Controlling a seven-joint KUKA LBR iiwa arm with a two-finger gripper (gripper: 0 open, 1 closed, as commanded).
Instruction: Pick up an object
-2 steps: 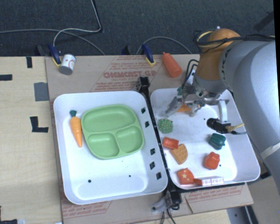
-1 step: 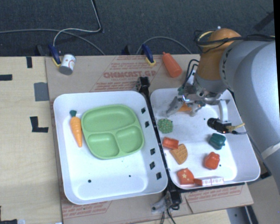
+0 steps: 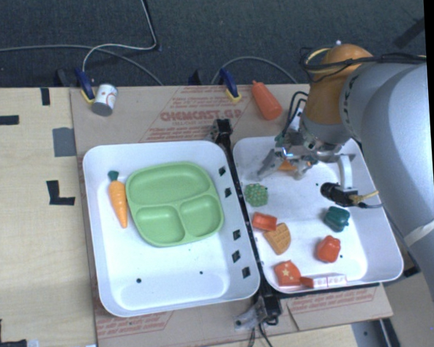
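You saw two bins [image 3: 103, 235] of smooth white plastic with a slight sheen. The green divided tray [image 3: 176, 203] looked like matt plastic. The toy carrot [image 3: 118, 201] and the small toy foods [image 3: 329, 249] had smooth, moulded plastic surfaces. Beneath lay brown printed cardboard [image 3: 184, 116], dull and papery, on a pale wood-grain counter [image 3: 30, 239]. The arm's grey casing [image 3: 398, 143] looked smooth and faintly glossy.

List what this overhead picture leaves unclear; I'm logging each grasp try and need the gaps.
- Two-finger gripper: fingers blurred against the right white bin; hold uncertain.
- Small orange piece under gripper: partly covered, shape unclear.
- Grey arm: cut off by the frame's right side.
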